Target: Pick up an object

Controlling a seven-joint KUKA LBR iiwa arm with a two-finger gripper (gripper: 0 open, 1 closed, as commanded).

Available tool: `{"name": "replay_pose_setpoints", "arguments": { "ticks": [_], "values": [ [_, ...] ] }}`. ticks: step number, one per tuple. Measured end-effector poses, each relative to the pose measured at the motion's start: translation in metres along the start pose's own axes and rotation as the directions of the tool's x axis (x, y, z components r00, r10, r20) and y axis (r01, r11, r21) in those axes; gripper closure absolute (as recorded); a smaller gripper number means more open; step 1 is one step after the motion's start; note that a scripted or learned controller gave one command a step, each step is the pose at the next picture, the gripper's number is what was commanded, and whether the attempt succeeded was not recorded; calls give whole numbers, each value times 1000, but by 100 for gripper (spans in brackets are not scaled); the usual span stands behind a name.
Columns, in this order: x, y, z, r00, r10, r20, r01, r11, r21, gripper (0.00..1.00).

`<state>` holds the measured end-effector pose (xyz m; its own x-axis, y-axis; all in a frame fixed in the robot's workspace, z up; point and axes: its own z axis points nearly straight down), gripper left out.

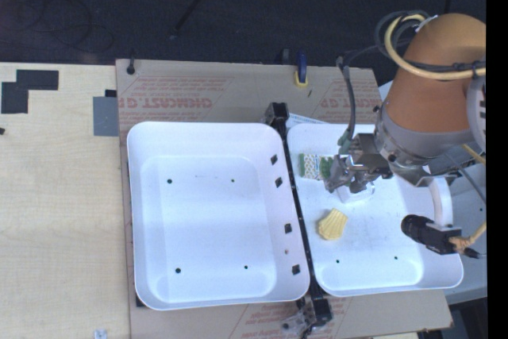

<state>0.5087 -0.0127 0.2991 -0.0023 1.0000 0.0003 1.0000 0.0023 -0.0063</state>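
Observation:
In the right bin (pixel 373 270) a yellow ridged object (pixel 332 225) lies near the bin's left side. A green and white patterned object (pixel 313 166) lies farther back, close to the divider between the bins. My gripper (pixel 346 180) hangs over the right bin, just right of the green and white object and above the yellow one. The view does not show anything between its fingers.
The left bin (pixel 206 218) stands beside the right one, with black clips along the shared edge. Both bins rest on a cardboard sheet (pixel 206 95) on the wooden bench. The arm's orange and grey body (pixel 432 91) covers the back right of the right bin.

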Motion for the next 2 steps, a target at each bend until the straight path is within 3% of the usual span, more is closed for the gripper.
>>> {"name": "replay_pose_setpoints", "arguments": {
  "ticks": [1, 2],
  "values": [
    [-1, 0, -9, 1000, -2, 0, 2, 1000, 4, 100],
    [-9, 17, -17, 1000, 2, 0, -2, 1000, -5, 100]
  ]
}}
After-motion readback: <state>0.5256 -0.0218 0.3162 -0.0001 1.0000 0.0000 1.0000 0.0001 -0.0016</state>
